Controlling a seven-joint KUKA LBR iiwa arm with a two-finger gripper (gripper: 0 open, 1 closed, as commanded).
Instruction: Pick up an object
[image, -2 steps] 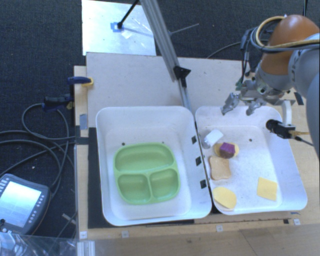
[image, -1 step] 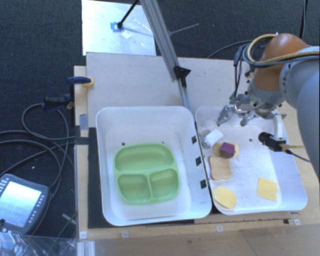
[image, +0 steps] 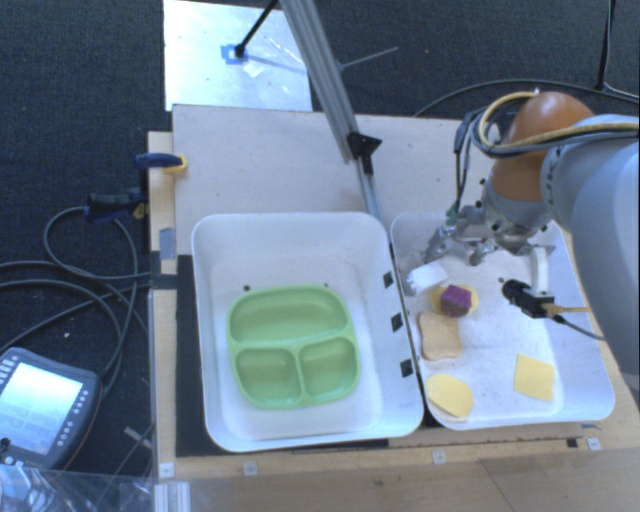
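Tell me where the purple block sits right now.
The purple block lies in the right bin, near its left wall, just above the tan bread-shaped piece.

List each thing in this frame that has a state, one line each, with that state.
green tray: flat in the left bin, compartments bare.
purple piece: resting on a yellow disc, right bin.
tan slice: lying flat.
yellow round piece: flat near the front rim.
yellow square piece: lying flat, apart.
white block: lying below the gripper.
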